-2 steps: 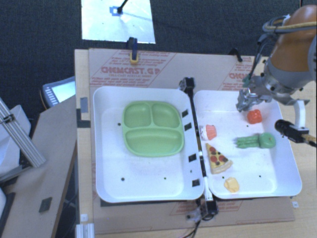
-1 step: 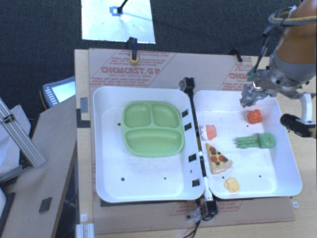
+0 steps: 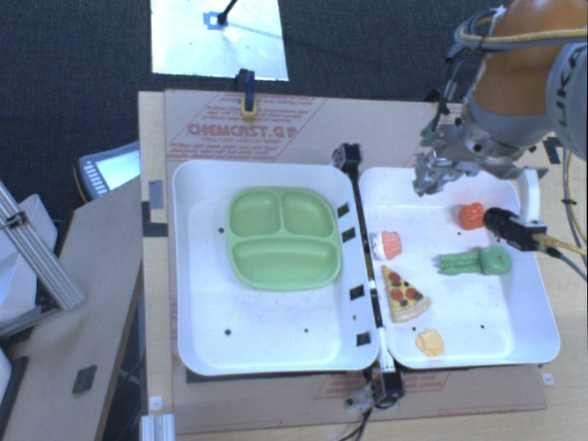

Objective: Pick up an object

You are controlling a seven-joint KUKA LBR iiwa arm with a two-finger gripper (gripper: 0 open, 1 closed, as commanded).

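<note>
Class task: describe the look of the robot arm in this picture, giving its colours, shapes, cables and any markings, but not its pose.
The arm has a rounded orange section above a grey and silver metal wrist. Yellow, grey and black cables loop around its upper part. Dark lettering shows on the grey casing at the far right, too cut off to read. The claw at its end is small, metallic grey and mechanical-looking.

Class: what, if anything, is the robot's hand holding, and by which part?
Nothing. The hand hangs above the right bin, apart from the toys.

Cardboard-topped bench [image 3: 248, 131] bearing two white bins [image 3: 197, 274] side by side
</note>
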